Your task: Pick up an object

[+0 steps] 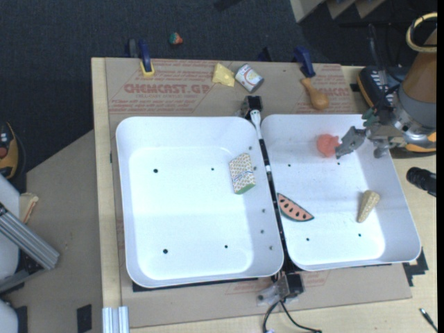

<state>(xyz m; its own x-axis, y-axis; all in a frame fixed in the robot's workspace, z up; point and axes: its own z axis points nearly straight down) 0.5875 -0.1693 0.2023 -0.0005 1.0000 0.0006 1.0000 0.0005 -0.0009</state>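
In the right bin (388, 252) lie a round red object (327, 144) near the back, a watermelon slice (295, 208) by the left wall, and a cream cone-shaped piece (367, 205) toward the right. A patterned block (242, 173) rests in the left bin (139, 255) close to its right wall. My gripper (355, 143) hangs over the back right of the right bin, just right of the red object, and nothing shows between its fingers. The arm comes in from the right edge.
On the cardboard behind the bins lie a yellow piece (223, 75), a small white carton (248, 78) and a wooden-handled item (316, 94). Blue clamps (145, 55) hold the board's back edge. A black clip (252, 105) sits at the divider between the bins.
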